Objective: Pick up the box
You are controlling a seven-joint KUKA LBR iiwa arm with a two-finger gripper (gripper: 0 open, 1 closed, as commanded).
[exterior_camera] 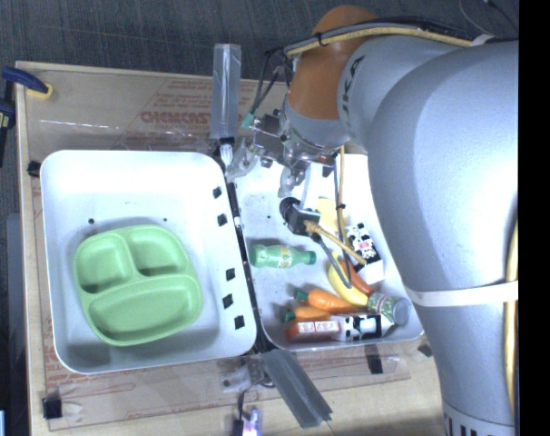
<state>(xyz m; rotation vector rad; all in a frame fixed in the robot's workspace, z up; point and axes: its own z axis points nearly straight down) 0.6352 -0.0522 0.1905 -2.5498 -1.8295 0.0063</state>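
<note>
- Two white bins stand side by side on the table point(103, 107). The left bin point(57, 180) holds a green divided plate point(139, 284), and the right bin point(261, 209) holds everything else.
- The box point(364, 246) is small and white with black spots. It lies at the right side of the right bin, right of frame centre, close to where the arm's grey bulk cuts off the view.
- A banana point(343, 282) lies just below and left of the box and seems to touch it. Carrots point(325, 300) and a red-labelled bottle point(334, 330) lie lower, along the bin's bottom edge. A green bottle point(279, 257) lies further left, apart from the box.
- The end effector point(289, 178) hangs over the upper part of the right bin, near the wall between the bins. It is up and left of the box and clear of it.
- I cannot tell whether the end effector is released or clenched, and nothing can be seen grasped in it.
- The step in hand looks like the approach, with the pick not yet begun.
- To do it well, the end effector should travel down and right in the frame until it is centred over the box, released wide before it descends.
- The wrist should turn so the closing runs across the box's narrow sides.
- The drop should be straight, on the side away from the banana, so that only the box is caught.
- A light box will likely skid if it is nudged off-centre, so the close should be slow and the lift vertical.
</note>
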